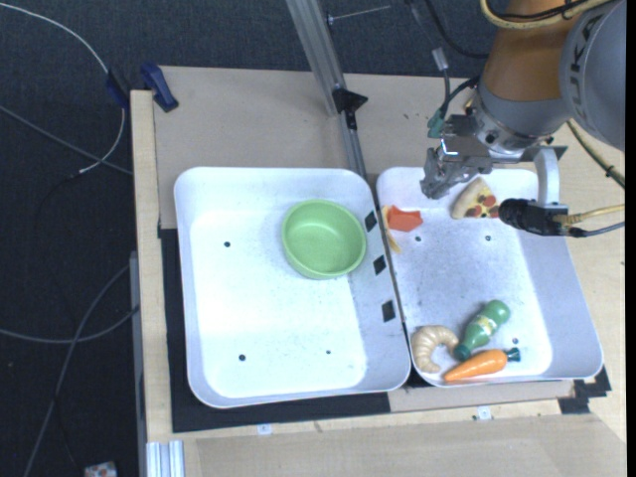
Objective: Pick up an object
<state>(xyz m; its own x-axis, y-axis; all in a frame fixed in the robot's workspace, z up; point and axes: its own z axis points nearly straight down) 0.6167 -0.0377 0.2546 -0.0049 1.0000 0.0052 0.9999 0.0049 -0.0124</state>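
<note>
I see my gripper (pixel 438 182) hanging over the far end of the right bin (pixel 556 296), near its back wall. It looks dark and small from up here, and I cannot tell if it is wide or narrow. I see nothing held in it. A pizza slice toy (pixel 476 200) lies just beside it on the right. A small orange piece (pixel 402 218) lies near it on the left. At the near end of this bin sit a croissant (pixel 434 344), a green bottle (pixel 483 325) and a carrot (pixel 477 365), close together. The left bin (pixel 258 356) holds a green bowl (pixel 323 238). Both bins sit on the tabletop (pixel 238 117).
</note>
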